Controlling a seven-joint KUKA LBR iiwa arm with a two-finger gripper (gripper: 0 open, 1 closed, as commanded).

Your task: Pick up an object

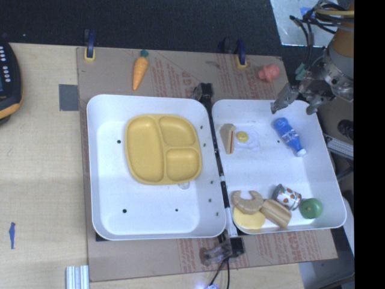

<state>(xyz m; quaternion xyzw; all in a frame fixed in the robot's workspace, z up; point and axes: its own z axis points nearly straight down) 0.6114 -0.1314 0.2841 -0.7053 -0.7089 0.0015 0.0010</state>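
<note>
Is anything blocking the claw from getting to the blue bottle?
Nothing visible does. The gripper hangs over the right bin's top edge, just above the bottle, with bare white floor between them. The other toys lie farther away.

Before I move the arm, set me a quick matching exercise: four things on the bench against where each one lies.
Things:
1. yellow divided plate
2. blue bottle
3. toy carrot
4. green ball

Places:
A. on the board behind the left bin
B. front right corner of the right bin
C. middle of the left bin
D. back of the right bin, just below the gripper

Pairs: 1-C, 2-D, 3-A, 4-B
</note>
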